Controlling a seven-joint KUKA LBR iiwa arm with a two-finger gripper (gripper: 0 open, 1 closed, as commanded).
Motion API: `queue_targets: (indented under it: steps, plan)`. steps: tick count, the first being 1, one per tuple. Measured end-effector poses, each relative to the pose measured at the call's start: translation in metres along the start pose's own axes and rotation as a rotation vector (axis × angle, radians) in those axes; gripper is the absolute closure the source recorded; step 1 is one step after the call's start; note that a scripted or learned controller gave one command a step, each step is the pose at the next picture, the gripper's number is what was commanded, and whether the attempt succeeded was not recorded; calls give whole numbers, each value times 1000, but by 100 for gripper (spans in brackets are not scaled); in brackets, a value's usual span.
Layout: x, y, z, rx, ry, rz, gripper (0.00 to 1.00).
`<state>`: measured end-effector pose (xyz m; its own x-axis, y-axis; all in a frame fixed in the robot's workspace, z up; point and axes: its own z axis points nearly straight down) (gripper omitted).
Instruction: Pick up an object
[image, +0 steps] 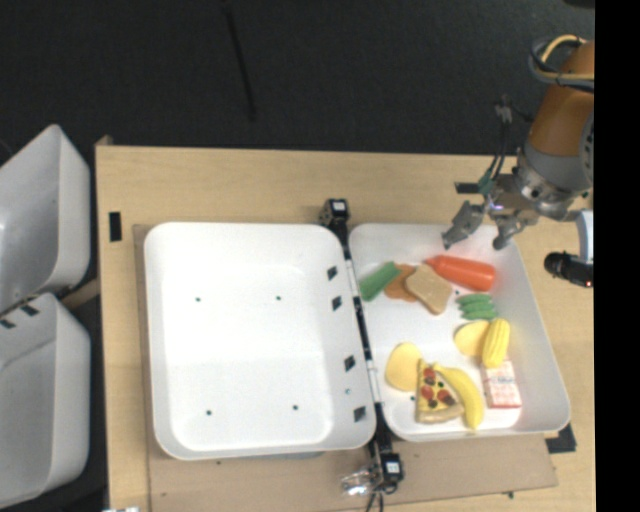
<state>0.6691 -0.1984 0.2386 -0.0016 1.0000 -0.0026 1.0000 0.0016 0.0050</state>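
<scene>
My gripper (483, 231) hangs open over the far edge of the right bin (540, 345), its two grey fingers spread with nothing between them. Just below it lies an orange carrot (463, 270). Beside the carrot are a slice of bread (430, 288), a green pod (377, 280) and a green bean (477, 306). Further toward the front lie a lemon (470, 338), a corn cob (495, 341), a yellow chip-like piece (403, 366), a pizza slice (435, 392), a banana (466, 396) and a pink-and-white packet (502, 385).
The left bin (240, 335) sits beside the right one, with black clips (349, 330) along the shared divider. White rounded casings (35, 320) stand off the bench's left edge. The wooden bench (300, 180) runs bare behind both bins.
</scene>
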Motion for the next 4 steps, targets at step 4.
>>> queue_targets:
  steps: [4]
  plan:
    - [88,24,120,-9,0,-3,0]
